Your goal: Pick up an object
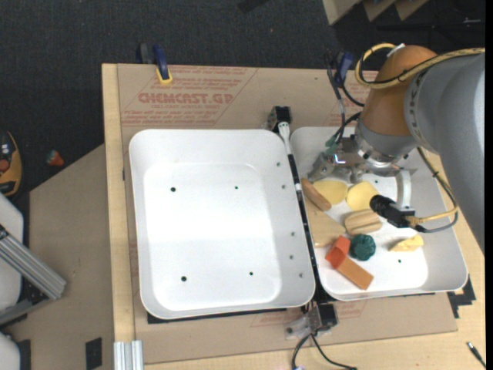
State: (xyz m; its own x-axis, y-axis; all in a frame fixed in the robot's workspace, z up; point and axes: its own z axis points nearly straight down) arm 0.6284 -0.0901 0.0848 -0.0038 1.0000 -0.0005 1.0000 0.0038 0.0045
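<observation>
Where arm (pixel 431 99) overhangs, gripper (pixel 362 164) obscured

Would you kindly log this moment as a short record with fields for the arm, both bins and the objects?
arm: grey KUKA arm with orange band, reaching over the right bin
gripper, above the far end of the right bin; finger state unclear
left shallow white bin
right shallow white bin, holds all the objects
objects: orange rectangular block, dark green ball, tan bread-like roll, pale yellow round pieces

Orange block (pixel 349 263), green ball (pixel 363 246), tan roll (pixel 362 222) in right bin (pixel 431 276).
</observation>
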